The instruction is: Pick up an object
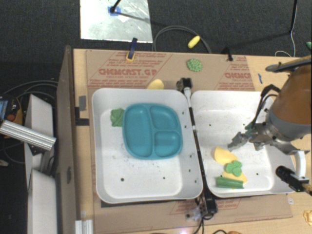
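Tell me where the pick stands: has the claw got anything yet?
Nothing is lifted yet. The claw sits low in the right bin, just above the yellow piece, with nothing visible between its fingers. The green pieces lie beside it, untouched. Grasping and lifting are left.

Two white bins: left bin (105,179), right bin (209,106). Teal divided plate (152,130) in the left one, a green leafy piece (117,117) at its edge. Right bin: yellow piece (224,155), green floret-shaped piece (235,167), green stick-shaped piece (229,182). Tan cardboard (126,69) with red lettering. Green round studded piece (194,65) on cardboard. Arm (292,106) orange over grey.
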Tool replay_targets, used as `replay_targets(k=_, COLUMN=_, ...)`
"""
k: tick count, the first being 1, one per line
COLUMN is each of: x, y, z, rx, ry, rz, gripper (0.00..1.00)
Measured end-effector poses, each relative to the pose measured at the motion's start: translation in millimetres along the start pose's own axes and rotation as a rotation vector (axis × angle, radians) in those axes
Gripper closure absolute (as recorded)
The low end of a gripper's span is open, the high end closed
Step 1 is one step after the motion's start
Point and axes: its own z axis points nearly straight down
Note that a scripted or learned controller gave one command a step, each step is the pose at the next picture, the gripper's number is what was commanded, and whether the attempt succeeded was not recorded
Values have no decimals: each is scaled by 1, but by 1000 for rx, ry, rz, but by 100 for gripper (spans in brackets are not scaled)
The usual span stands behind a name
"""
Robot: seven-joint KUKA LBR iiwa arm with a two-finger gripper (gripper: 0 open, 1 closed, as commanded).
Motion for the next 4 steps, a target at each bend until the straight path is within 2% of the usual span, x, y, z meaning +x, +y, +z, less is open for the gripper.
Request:
replay_targets(k=1, x=18, y=0, z=79, rx=-2, ry=-1, rz=0, gripper=0)
replay_targets(k=2, x=-28, y=-12, z=78, rx=-5, ry=-5, rz=5, gripper=0)
replay_targets(k=3, x=39, y=-11, z=100, rx=-5, ry=0, rz=-7, gripper=0)
replay_targets(k=4, x=0, y=82, z=96, rx=-17, ry=-7, rz=-4, gripper=0)
